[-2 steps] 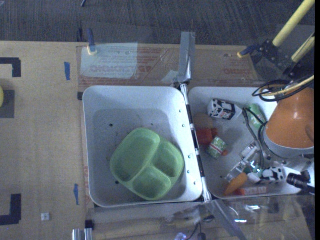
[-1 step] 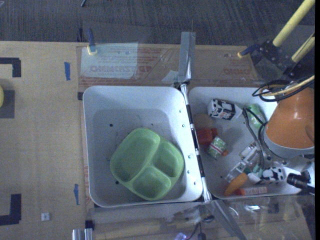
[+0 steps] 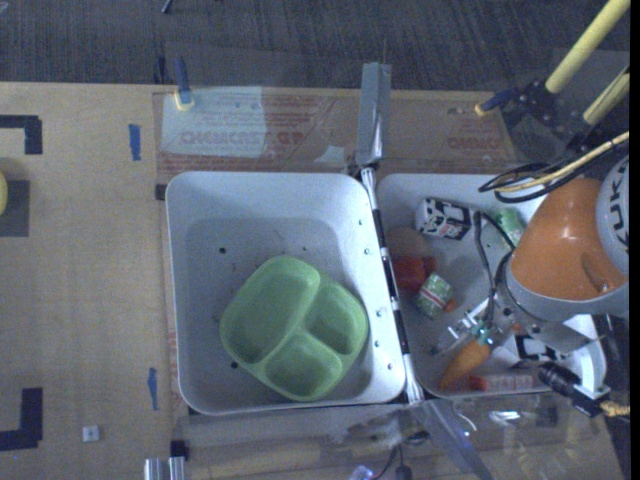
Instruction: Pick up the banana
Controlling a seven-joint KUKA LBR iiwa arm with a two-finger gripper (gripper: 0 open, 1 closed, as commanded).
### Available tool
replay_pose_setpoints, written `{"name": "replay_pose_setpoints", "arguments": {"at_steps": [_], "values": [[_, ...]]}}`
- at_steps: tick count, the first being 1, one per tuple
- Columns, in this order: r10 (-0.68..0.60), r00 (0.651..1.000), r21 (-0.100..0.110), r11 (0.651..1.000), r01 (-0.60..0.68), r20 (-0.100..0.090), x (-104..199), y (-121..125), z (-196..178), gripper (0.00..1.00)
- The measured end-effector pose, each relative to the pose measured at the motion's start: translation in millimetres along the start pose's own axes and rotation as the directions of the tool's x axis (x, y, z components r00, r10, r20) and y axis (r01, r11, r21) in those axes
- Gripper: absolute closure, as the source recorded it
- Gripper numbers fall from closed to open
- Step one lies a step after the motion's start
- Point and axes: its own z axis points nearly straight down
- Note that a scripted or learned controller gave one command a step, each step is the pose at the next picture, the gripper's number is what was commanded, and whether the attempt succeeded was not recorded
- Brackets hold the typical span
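Observation:
My gripper [image 3: 474,330] reaches down into the right bin [image 3: 400,190], near its front. The orange band of the arm [image 3: 560,248] hangs above it and hides the bin's right part. Right at the gripper's tip lies an orange-yellow tapered object [image 3: 463,365], pointing toward the bin's front edge. I cannot tell whether the gripper touches it.
The right bin also holds a black-and-white carton [image 3: 443,218], a red item [image 3: 411,270], a green-and-white can [image 3: 435,294] and a red flat piece [image 3: 505,380]. A green divided plate [image 3: 294,326] lies in the left bin [image 3: 200,228]. Cables [image 3: 520,178] run at the right.

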Motion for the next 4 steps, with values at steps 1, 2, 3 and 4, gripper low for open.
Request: {"name": "replay_pose_setpoints", "arguments": {"at_steps": [1, 2, 3, 4], "values": [[-0.351, 0.936, -0.003, 0.936, 0.351, 0.002, -2.0, 0.6, -0.2, 0.00], [-0.351, 0.936, -0.003, 0.936, 0.351, 0.002, -2.0, 0.6, -0.2, 0.00], [-0.543, 0.840, -0.001, 0.840, 0.543, 0.005, 8.3, 6.4, -0.4, 0.00], [-0.804, 0.594, -0.003, 0.594, 0.805, 0.014, -4.1, 2.4, -1.2, 0.00]]}}
